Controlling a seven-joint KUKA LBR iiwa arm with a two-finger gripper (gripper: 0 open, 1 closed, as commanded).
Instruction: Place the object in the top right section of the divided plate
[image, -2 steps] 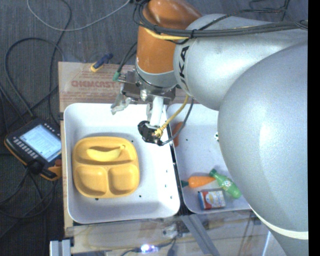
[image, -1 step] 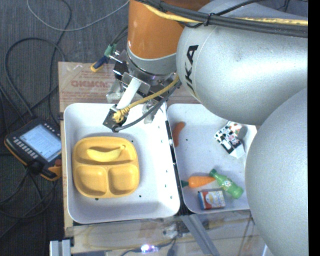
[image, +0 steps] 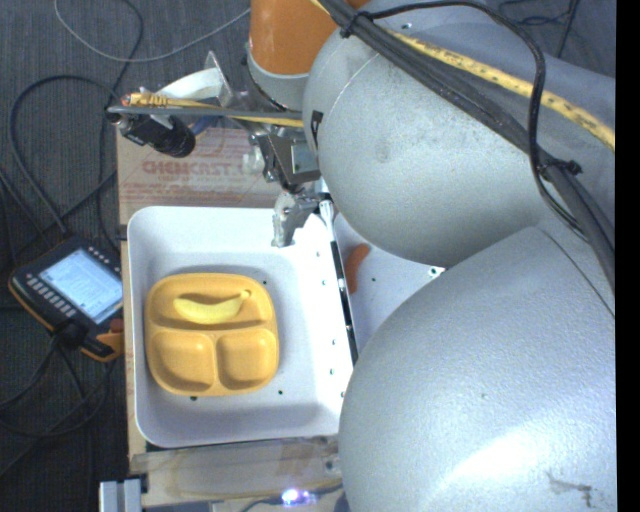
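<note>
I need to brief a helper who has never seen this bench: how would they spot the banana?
Find the white bin on the left, then the yellow divided plate inside it. The banana lies in the plate's long compartment, the only section holding anything.

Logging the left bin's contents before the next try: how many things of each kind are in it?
Divided plate, yellow: 1
Banana, lying in the plate's large upper section: 1
Total: 2
The gripper hangs over the bin's top right corner.
</note>
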